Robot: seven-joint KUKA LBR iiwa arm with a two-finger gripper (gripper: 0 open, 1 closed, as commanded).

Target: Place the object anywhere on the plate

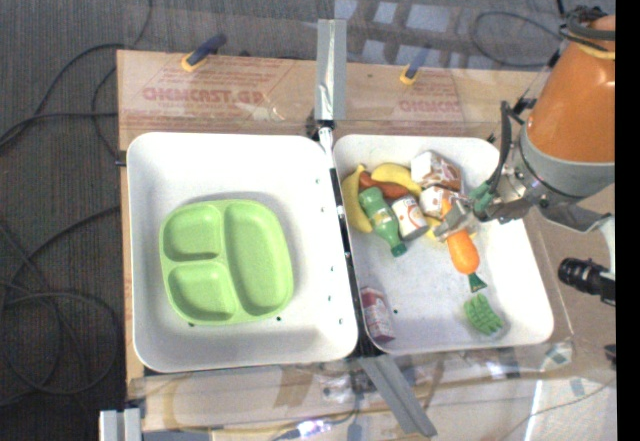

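Observation:
A light green plate with three compartments lies in the left bin, with nothing on it. My gripper hangs low over the pile of toy food in the right bin, at the pile's right side. An orange carrot lies just below the gripper and touches or nearly touches it. Left of the gripper are a small white and orange can and a green bottle. The arm's orange band sits above the bin's right edge.
The pile also holds a yellow banana, a white carton and a red and yellow piece. A green leafy toy lies near the front right corner. A dark red packet rests by the front left wall.

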